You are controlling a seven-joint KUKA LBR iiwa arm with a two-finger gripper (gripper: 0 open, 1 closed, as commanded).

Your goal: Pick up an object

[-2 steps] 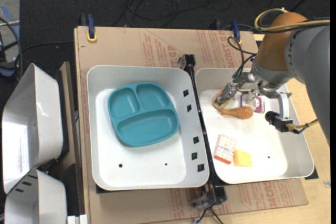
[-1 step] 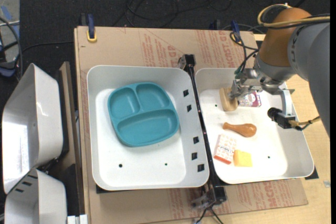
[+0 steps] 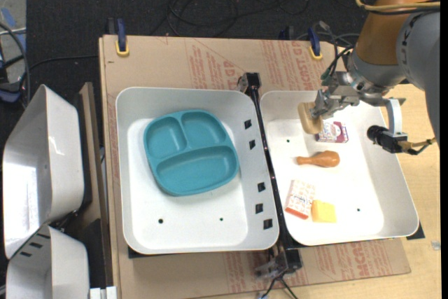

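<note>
The gripper (image 3: 323, 110) is poised just behind the toy chicken drumstick (image 3: 319, 160), whose long axis runs left-right, beside a beige block (image 3: 309, 118); the fingers' state cannot be told.

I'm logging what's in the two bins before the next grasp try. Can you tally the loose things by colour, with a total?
Teal: 1, the divided plate in the left bin
Tan or brown: 2, the drumstick and the tan piece at the gripper
Yellow: 1, the block
White with print: 2, the purple-marked packet and the red-edged carton
Total: 6
</note>
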